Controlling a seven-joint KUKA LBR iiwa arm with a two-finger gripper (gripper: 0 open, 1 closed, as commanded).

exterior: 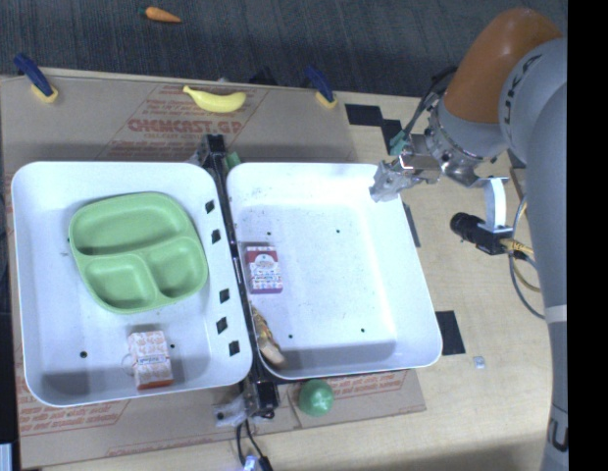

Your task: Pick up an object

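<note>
Gripper (387, 180) hangs over the right bin's (402, 263) far corner, finger state impossible to tell, while the red packet (263, 268) lies near the left wall — a drop here likely grabs nothing.

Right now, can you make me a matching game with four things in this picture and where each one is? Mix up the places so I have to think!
Things:
1. green divided plate
2. yellow banana
3. green ball
4. red and white packet

Places:
A. on the cardboard, behind the two bins
B. in the right bin, near its left wall
C. in the left bin
D. on the cardboard, in front of the right bin

Right pairs: 1-C, 2-A, 3-D, 4-B
</note>
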